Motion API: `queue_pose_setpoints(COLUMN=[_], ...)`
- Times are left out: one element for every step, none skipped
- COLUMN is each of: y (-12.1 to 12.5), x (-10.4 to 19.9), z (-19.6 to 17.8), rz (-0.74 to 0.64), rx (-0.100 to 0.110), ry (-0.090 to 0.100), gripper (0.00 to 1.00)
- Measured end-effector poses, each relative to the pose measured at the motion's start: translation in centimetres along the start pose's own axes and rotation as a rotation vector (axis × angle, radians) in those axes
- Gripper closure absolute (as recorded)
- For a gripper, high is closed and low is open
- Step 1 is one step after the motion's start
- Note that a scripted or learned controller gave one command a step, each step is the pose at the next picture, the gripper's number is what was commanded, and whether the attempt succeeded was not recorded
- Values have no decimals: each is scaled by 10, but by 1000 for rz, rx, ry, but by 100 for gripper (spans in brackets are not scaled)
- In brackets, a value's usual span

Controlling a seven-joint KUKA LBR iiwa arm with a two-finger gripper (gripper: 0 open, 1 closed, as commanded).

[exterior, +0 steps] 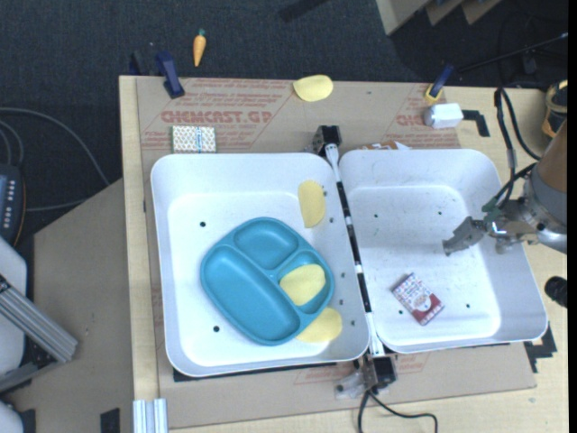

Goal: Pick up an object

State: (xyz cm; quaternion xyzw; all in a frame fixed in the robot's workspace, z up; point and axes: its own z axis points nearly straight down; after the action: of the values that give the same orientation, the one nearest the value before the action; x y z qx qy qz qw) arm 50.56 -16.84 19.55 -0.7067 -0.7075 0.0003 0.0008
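Observation:
A small red and white packet [416, 298] lies flat on the floor of the right bin [424, 177], near its front. My gripper [453, 242] hangs over the right bin's middle right, up and to the right of the packet and apart from it. Nothing shows in it. In the left bin [180, 197] rests a blue divided plate [252, 282] with a yellow piece [304, 282] in one compartment. A second yellow piece [321, 326] lies against the plate's front edge. A third [312, 203] lies near the bin's right wall.
The grey arm [541, 210] comes in over the right bin's right rim. On the bench behind the bins lie a yellow piece [313, 87], a patterned small box [194, 138], a white block [445, 115] and blue clips [168, 73]. A toy carrot [199, 47] lies on the floor.

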Motion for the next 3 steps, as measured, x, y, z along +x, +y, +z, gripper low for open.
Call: queue_pose_setpoints(y=[-27,-27,-27], x=[48,67,63], z=[43,71,111], rz=[0,1,2], rx=[0,1,0], ry=[0,1,0], gripper=[0,0,0])
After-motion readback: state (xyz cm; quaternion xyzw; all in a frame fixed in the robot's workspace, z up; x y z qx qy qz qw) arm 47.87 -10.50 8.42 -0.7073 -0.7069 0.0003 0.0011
